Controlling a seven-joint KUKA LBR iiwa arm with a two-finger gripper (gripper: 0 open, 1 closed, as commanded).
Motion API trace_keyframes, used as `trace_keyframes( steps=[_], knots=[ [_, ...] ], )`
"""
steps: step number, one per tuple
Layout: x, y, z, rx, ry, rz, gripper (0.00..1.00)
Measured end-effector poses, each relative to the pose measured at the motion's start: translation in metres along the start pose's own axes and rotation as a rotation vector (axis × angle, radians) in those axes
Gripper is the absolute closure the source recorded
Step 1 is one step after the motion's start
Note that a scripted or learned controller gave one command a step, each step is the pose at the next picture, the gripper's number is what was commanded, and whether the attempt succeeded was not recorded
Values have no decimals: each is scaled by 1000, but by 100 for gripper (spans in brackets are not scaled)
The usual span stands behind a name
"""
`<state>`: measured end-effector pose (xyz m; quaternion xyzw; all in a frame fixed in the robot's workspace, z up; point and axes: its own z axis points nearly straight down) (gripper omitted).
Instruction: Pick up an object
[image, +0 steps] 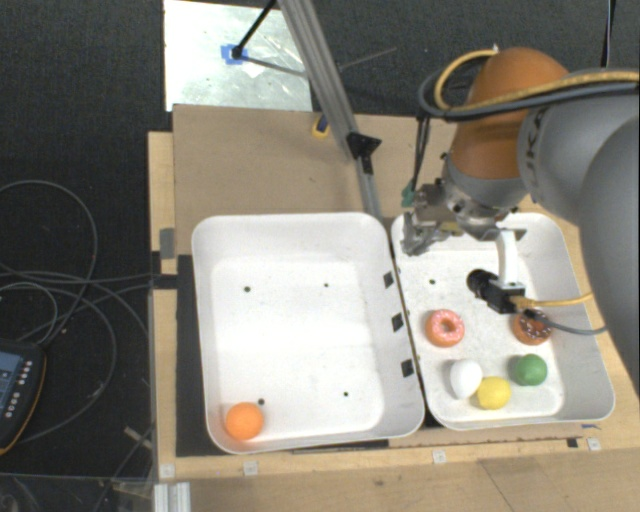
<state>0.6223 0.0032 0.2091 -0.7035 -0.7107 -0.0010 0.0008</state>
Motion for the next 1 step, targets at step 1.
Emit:
trace_keyframes(
  steps=[1],
  knots=[
    [59,-5,-5,-1,1,-1,100]
  ],
)
